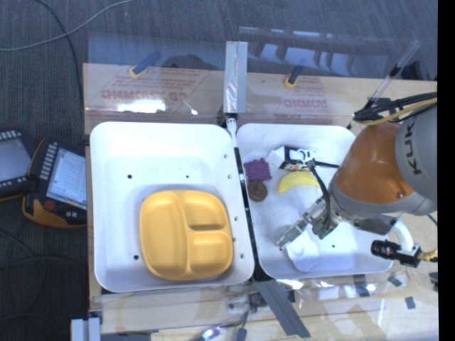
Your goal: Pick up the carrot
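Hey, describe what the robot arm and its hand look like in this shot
The arm is bulky and rounded, with a grey shell and a wide orange band above the wrist. Part of dark lettering shows on the grey near the view's right side. Black and yellow cables run along its upper side. The hand is small, metallic grey with slim fingers and a greenish part at its base.

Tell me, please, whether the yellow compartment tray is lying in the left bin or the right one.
In the left white bin: the yellow compartment tray lies flat on its floor, open side up, nothing visible in its sections.
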`<state>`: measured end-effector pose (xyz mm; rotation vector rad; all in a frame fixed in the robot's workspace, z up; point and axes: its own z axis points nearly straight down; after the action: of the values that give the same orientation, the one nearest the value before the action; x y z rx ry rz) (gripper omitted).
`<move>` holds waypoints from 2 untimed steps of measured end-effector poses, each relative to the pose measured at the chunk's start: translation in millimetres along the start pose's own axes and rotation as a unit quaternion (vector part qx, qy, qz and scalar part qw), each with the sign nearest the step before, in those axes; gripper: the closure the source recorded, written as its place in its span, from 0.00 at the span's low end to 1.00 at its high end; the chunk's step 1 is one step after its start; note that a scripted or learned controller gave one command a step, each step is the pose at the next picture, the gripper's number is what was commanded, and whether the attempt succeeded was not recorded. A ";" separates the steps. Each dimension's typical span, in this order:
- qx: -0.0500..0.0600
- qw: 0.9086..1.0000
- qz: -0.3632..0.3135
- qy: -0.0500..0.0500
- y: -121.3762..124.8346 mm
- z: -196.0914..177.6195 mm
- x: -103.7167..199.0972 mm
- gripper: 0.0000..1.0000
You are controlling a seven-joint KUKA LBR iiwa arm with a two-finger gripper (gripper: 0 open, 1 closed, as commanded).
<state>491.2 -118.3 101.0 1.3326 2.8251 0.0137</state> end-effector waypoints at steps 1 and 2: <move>0.002 0.999 0.041 0.005 -17.0 10.7 -26.6 0.00; 0.011 0.954 0.301 0.003 -54.9 -114.2 -58.8 0.00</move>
<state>484.0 -198.6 215.1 2.1324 2.3065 -0.0055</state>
